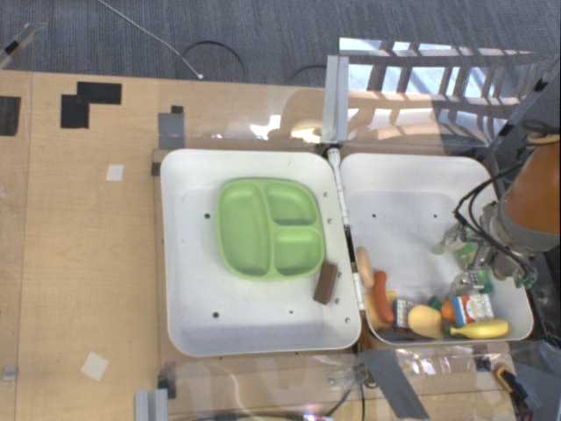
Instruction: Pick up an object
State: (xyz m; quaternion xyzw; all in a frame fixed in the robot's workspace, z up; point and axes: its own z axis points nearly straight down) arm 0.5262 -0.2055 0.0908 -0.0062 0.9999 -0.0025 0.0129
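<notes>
A: Where's the gripper [467, 260]?

B: Over the right bin [412, 187], toward its right side, low above the floor of the bin. The grey arm [533, 202] with the orange band comes in from the right edge.

A: Is it clenched or released?

B: The metal fingers look spread, one tip farther from us and one nearer, with bare white bin floor between them. Nothing sits between them, so it grasps nothing.

A: And the things to pick?

B: Piled along the near edge of the right bin. A banana [480, 329] lies in the near right corner, a small carton [474, 307] just behind it, touching or nearly so. A lemon [424, 320] is left of those, then a red sausage [380, 295] and a pale bread roll [363, 265] against the left wall. The nearer fingertip hangs just above the carton; whether it touches, I cannot tell.

A: The left bin [188, 323]?

B: It holds a green divided plate [267, 228], lying flat around the middle. A brown bar [326, 282] rests just beside the plate's near right corner, close to the wall between the bins.
</notes>
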